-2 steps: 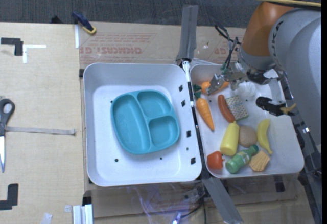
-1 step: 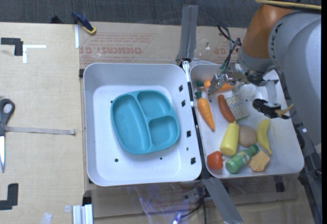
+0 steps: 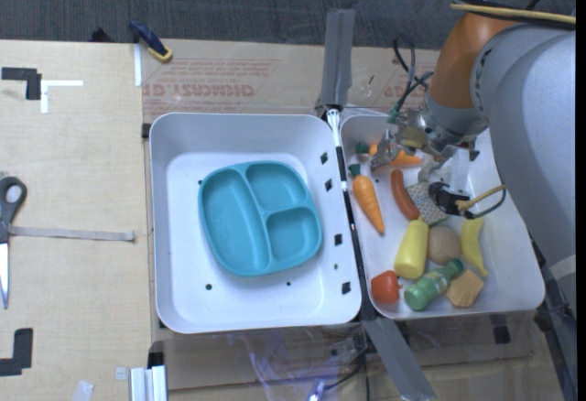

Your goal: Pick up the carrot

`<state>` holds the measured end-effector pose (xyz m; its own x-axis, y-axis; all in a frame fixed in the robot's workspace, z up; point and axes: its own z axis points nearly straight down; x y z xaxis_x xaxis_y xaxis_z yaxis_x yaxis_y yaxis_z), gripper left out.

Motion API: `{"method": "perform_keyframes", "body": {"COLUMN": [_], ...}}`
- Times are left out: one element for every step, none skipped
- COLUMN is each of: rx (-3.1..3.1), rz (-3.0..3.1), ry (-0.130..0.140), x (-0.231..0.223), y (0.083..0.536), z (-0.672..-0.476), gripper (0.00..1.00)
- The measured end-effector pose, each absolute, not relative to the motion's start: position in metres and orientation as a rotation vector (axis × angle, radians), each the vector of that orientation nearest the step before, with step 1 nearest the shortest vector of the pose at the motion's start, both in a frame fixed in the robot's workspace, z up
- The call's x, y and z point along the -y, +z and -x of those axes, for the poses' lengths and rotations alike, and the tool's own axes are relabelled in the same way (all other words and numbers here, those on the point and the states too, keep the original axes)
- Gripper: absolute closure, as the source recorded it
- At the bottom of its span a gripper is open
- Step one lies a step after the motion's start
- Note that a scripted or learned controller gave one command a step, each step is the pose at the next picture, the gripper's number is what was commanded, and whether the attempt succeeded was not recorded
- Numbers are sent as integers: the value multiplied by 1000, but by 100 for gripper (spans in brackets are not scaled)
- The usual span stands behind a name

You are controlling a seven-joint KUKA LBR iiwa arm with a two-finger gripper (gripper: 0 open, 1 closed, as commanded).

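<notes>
At the bottom of the frame, closest to us, the right bin [image 3: 513,303] holds a heap of toy food: a red tomato [image 3: 385,287], a green bottle [image 3: 428,288], a yellow corn cob [image 3: 412,248], a brown potato [image 3: 444,243] and a banana [image 3: 472,245]. A bit further up, on the left side of that same bin, lies the carrot [image 3: 368,200]. It is orange with a small green top, and it points down and to the right. It rests flat on the bin floor, close to the wall between the two bins. A red sausage [image 3: 403,194] lies just beside it on the right. To the left, the other bin [image 3: 169,225] holds a blue tray [image 3: 261,217] with three parts. Further up, in the upper right of the frame, the grey arm reaches in, and the jaws [image 3: 396,150] hang above the top end of the right bin, near the carrot's green end but not touching it. I cannot tell how wide the jaws are open, and nothing shows between them. So the carrot is not picked up yet. I think the jaws must go down, close on the carrot and lift it. On the tabletop at the far left lies a pair of scissors [image 3: 7,207].
</notes>
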<state>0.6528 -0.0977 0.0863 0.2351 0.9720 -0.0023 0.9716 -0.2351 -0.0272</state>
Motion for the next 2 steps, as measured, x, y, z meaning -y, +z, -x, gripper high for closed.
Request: {"method": "perform_keyframes", "body": {"rx": [1436, 1448], "rz": [2767, 2778], "ry": [43, 26], "x": [95, 96], "y": [85, 97], "z": [-651, -655], "gripper": [0, 100]}}
